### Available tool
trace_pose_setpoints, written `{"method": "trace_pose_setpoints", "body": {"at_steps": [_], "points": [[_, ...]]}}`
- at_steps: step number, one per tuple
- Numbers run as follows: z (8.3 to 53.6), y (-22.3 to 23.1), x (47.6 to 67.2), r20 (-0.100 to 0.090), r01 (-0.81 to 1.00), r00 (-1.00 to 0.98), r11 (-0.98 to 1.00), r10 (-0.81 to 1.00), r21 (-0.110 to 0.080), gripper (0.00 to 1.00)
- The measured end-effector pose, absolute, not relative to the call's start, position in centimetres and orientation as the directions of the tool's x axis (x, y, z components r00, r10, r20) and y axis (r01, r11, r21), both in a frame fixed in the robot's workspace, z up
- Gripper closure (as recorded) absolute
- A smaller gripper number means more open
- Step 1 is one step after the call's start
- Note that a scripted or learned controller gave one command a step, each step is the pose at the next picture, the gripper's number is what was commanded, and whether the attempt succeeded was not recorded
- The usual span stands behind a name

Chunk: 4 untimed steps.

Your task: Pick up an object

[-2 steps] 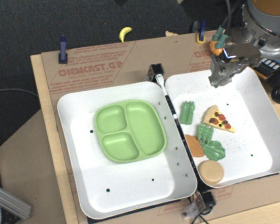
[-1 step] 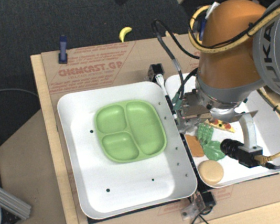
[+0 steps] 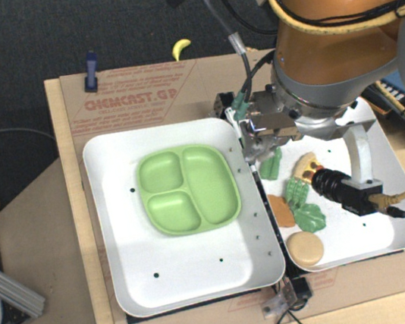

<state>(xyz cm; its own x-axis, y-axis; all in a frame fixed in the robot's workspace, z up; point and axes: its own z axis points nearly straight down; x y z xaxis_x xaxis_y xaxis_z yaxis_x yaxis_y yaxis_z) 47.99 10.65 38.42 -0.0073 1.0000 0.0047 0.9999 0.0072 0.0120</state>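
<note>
My gripper [image 3: 253, 135] hangs low over the far left corner of the right bin [image 3: 399, 236], close to the wall between the two bins. Just below it lies a small green piece [image 3: 271, 166]. Further toward the front are a ribbed green toy [image 3: 297, 190], a green lump [image 3: 309, 217], an orange-brown piece [image 3: 281, 211] and a round tan disc [image 3: 306, 248]. A beige and yellow item [image 3: 307, 165] lies to the right of the small green piece. The wrist hides the bin's far part.
The left bin [image 3: 128, 270] holds a light green divided plate [image 3: 188, 189] in its middle. On the cardboard beyond the bins are a blue clip [image 3: 91, 72] and a small yellow banana [image 3: 181, 48]. The big orange arm body covers the upper right.
</note>
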Motion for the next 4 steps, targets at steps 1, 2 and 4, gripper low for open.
{"method": "trace_pose_setpoints", "body": {"at_steps": [1, 2, 4], "points": [[42.0, 21.7, 47.9, 0.005, 1.0, -0.013, 0.013, 1.0, 0.006, 1.0], [42.5, 14.2, 48.0, -0.002, 1.0, 0.008, -0.008, 1.0, -0.001, 1.0], [49.9, 13.9, 48.0, 0.0, 1.0, 0.009, -0.009, 1.0, 0.004, 1.0]]}}
